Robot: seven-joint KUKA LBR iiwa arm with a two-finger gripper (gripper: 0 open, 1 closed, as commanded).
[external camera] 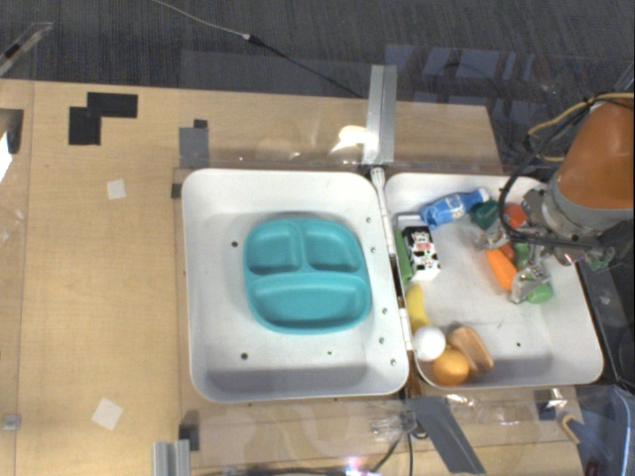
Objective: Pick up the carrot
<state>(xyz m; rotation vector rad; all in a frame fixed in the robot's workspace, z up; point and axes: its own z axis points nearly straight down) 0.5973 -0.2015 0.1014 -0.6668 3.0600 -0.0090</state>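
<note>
**Gripper over the carrot, grasp unconfirmed**

Nearest the camera: orange fruit (451,368) at the right bin's (575,365) 6 o'clock edge, with a white ball (430,343) at its 10 and a brown bread-like piece (472,348) at its 1. A banana (416,305) lies along the bin's 9 o'clock wall, with a small black-and-white box (420,251) above it. Blue bottle (454,208) toward 11. Left bin (198,296) holds a teal divided tray (306,274).

Carrot (500,266) sits right of centre in the right bin, beside a green item (534,290) at its 4 o'clock. Gripper (526,258) hangs right on top, arm coming in from 3 o'clock. Can't tell finger opening or whether anything's gripped; wrist and cables hide it.

Step, by my read: descent/closing on the carrot, no lift yet. Next: confirm the fingers straddle the carrot, not the green item, close, and lift straight up.
</note>
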